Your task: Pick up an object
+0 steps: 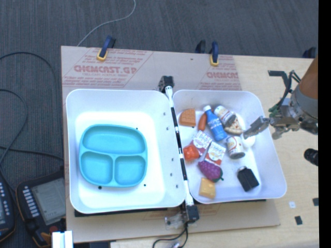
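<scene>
**Claw at right rim of the cluttered bin, nothing held**

Right bin (269, 161) holds a heap: blue bottle (214, 123), small can (236, 147), purple grapes (210, 169), black block (247, 179), yellow cube (207, 188), orange wedge (187, 117), packets (209, 145). All lie left of the claw (264, 125); the can sits nearest, just beside and below the near finger (255, 126).

Arm enters from the right, wrist over the bench beyond the bin's rim, claw pointing left across the rim.

Fingers spread apart, nothing between them; whether the near finger touches anything cannot be told.

Left bin (72, 138) holds a blue divided tray (113, 155).
</scene>
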`<state>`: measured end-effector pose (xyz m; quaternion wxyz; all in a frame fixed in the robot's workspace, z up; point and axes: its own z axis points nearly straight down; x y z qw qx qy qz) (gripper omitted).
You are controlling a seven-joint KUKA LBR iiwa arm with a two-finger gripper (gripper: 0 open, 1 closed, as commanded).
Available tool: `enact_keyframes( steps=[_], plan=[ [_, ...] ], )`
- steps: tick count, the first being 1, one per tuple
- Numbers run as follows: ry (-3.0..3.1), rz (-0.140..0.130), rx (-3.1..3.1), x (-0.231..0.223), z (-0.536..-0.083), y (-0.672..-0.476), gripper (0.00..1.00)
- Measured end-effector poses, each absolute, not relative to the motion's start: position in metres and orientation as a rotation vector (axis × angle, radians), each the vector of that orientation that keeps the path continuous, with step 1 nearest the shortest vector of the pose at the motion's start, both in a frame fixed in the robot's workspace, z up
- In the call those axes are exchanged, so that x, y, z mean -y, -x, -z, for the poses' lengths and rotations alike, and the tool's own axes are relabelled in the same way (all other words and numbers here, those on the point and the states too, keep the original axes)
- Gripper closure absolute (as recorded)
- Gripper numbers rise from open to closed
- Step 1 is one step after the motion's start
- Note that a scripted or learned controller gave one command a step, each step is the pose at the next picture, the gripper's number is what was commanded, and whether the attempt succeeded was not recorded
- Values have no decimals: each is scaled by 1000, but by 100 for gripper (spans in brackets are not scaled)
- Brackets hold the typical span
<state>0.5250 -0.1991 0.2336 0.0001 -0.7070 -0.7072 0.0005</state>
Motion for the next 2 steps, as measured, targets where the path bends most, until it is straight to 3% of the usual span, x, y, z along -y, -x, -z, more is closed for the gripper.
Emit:
enact_keyframes(
  steps=[1,2],
  plan=[
    [2222,0,2221,196,-94,-499,0],
    [2223,-1,2221,197,-104,-500,100]
  ],
)
